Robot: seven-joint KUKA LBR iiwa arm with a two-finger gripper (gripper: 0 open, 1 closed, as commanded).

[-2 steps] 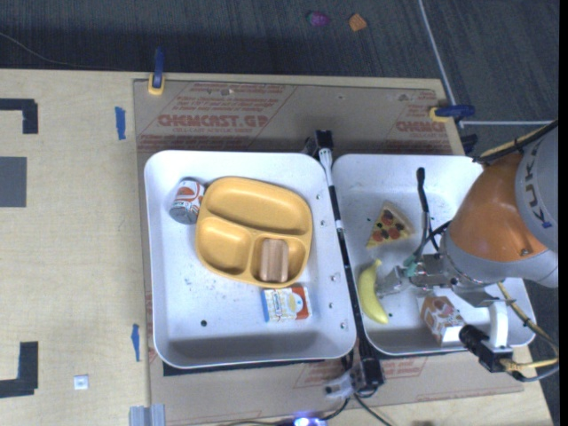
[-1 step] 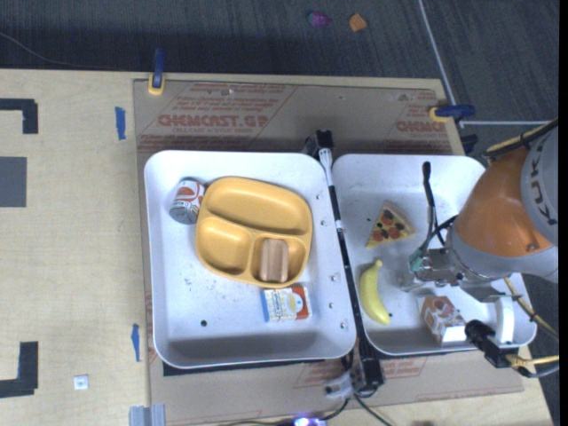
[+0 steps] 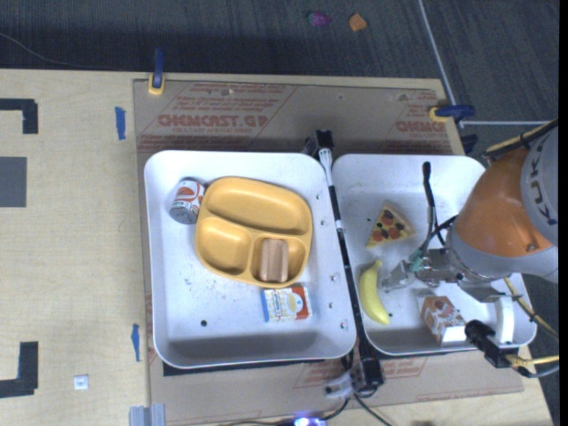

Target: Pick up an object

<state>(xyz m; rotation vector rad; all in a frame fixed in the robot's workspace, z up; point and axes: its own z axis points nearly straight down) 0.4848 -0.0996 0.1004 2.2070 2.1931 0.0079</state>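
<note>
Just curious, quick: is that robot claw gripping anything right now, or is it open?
Gripper: cannot be told; it sits in the right bin beside the banana, with nothing visibly held.

Dark grey carpet floor (image 3: 222,16) lies behind the pale wooden bench (image 3: 62,238).

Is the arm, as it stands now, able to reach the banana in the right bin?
Probably yes. The gripper hangs just right of the banana, which lies bare on the right bin's floor. The pizza slice lies apart, further back.
</note>
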